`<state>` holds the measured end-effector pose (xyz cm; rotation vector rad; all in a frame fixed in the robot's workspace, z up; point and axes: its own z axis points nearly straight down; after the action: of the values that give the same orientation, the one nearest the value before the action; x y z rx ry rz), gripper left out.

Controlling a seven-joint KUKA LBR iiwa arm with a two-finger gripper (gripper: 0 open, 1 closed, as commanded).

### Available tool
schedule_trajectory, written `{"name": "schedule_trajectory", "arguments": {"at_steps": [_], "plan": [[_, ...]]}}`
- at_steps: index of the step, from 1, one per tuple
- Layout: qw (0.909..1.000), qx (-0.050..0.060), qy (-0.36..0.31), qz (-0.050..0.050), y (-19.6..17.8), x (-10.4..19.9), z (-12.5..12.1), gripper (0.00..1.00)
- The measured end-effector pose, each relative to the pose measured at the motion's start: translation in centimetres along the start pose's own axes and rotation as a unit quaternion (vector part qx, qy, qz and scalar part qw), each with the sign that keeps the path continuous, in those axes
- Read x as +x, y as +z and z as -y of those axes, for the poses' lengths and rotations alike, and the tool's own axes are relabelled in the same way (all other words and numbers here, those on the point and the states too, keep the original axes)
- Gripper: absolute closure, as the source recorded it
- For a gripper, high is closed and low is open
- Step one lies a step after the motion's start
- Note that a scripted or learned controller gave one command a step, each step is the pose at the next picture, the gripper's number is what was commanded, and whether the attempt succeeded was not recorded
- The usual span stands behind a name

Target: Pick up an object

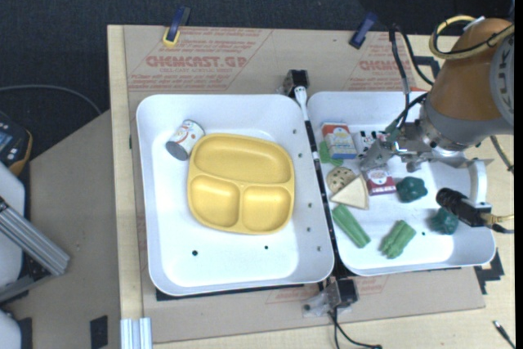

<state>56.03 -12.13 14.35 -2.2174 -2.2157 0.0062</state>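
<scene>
My gripper [378,158] hangs low over the middle of the right bin [470,253], reaching in from the right. Just below it lies a small red packet [382,183]. A small box with a blue, red and green label [337,140] lies to its left. A round speckled cookie [337,176] and a pale wedge [352,194] lie at its lower left. A dark green lump [411,190] lies to the right of the packet. No object shows in the gripper.
A green cucumber-like piece [350,225], a ribbed green piece [398,239] and a teal lump [445,221] lie along the right bin's front. The left bin [155,200] holds a yellow divided plate [241,182] and a tipped small cup [185,139].
</scene>
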Motion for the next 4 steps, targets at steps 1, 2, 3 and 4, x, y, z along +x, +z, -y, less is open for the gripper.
{"name": "schedule_trajectory", "arguments": {"at_steps": [1,2,3,4], "plan": [[1.0,-0.003,0.001,0.0,5.2,0.1,-0.1,0.0],[1.0,-0.005,0.001,0.001,3.9,0.0,-0.1,1.0],[1.0,-0.008,-0.001,0.002,-2.4,0.2,0.2,1.0],[1.0,-0.008,-0.001,0.002,-7.8,0.1,0.0,1.0]]}}
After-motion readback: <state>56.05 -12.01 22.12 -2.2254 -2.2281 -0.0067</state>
